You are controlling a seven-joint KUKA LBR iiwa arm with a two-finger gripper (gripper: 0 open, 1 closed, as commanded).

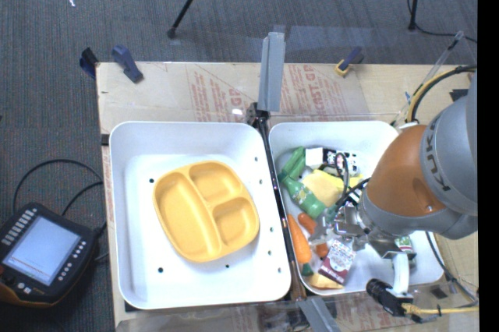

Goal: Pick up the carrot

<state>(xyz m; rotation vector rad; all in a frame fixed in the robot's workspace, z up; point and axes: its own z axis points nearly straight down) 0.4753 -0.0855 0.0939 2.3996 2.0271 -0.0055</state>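
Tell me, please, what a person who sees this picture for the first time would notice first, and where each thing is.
The eye goes first to the yellow divided plate, alone in the left bin. Next comes the grey and orange arm, reaching from the right over the right bin, which holds a crowded heap of small items. The carrot lies along that bin's left wall, beside the heap.

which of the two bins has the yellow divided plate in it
The left bin: it holds the yellow plate; the right bin holds the carrot and clutter.
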